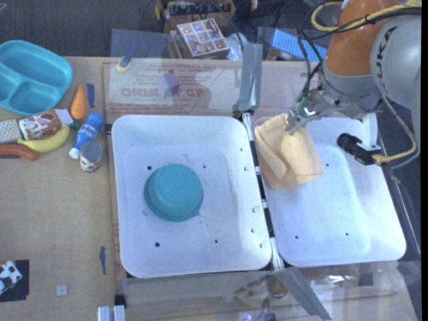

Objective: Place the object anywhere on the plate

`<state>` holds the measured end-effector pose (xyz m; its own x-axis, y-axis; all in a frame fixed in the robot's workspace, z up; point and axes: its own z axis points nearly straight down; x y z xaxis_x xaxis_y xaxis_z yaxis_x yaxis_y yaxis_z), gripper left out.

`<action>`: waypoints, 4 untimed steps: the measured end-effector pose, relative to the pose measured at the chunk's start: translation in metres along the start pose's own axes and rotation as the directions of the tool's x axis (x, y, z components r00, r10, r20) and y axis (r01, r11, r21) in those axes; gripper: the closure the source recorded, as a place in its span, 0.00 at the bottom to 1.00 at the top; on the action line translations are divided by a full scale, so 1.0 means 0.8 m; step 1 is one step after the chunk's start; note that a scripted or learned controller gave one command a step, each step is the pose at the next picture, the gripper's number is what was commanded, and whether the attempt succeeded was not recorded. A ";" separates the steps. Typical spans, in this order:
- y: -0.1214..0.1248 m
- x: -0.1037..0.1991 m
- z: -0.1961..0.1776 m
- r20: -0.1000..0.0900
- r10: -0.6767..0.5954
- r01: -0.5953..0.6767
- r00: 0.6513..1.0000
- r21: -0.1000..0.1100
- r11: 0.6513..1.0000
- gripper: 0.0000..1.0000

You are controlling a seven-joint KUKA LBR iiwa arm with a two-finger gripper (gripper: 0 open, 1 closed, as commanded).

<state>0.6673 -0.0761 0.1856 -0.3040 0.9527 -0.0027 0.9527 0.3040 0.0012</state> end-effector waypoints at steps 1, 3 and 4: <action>0.041 0.122 -0.007 0.003 0.062 -0.062 0.998 -0.008 0.998 1.00; -0.042 0.265 -0.015 -0.003 -0.025 0.025 1.000 0.003 1.000 1.00; -0.099 0.286 -0.106 -0.002 0.108 -0.108 0.994 0.001 0.994 1.00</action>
